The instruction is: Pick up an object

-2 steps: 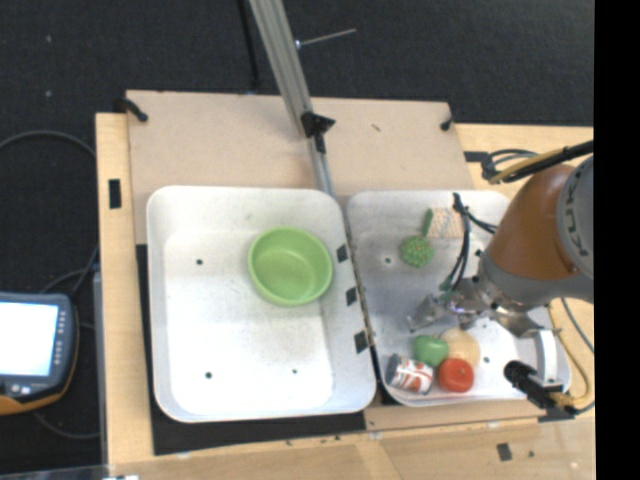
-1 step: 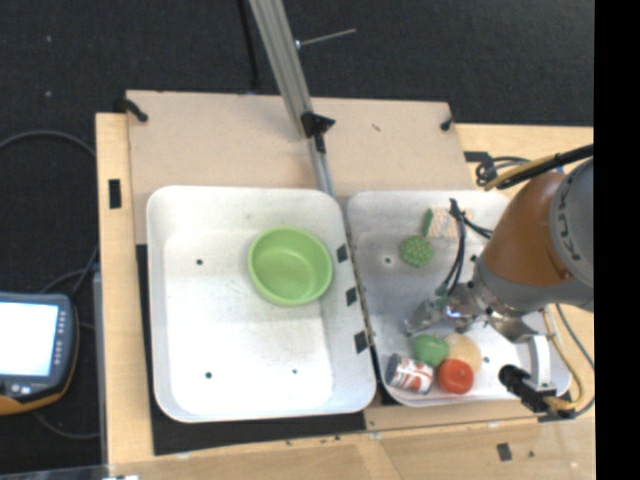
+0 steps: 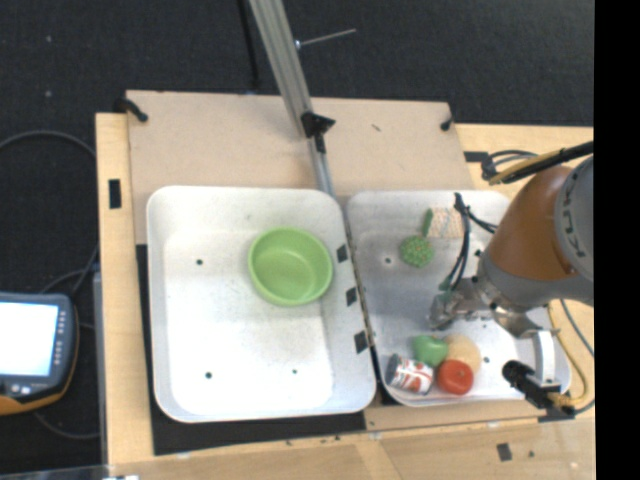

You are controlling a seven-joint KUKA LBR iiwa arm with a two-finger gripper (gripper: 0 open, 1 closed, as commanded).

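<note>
My gripper point(image 3: 448, 313) hangs low in the right bin point(image 3: 385, 238), just above a cluster of small things at its front edge. That cluster holds a green piece point(image 3: 431, 349), a pale tan piece point(image 3: 464, 348), a red round one point(image 3: 455, 377) and a red-and-white can point(image 3: 410, 376). A green knobbly ball point(image 3: 417, 252) lies farther back in the same bin, next to a pale brush-like thing point(image 3: 441, 223). The grey and orange arm covers the bin's right side.
A green bowl point(image 3: 290, 265) sits upright in the left bin point(image 3: 185, 348), near its back right. A metal pole point(image 3: 285, 63) slants up from between the bins. A handheld screen point(image 3: 35, 348) rests off the bench at the left.
</note>
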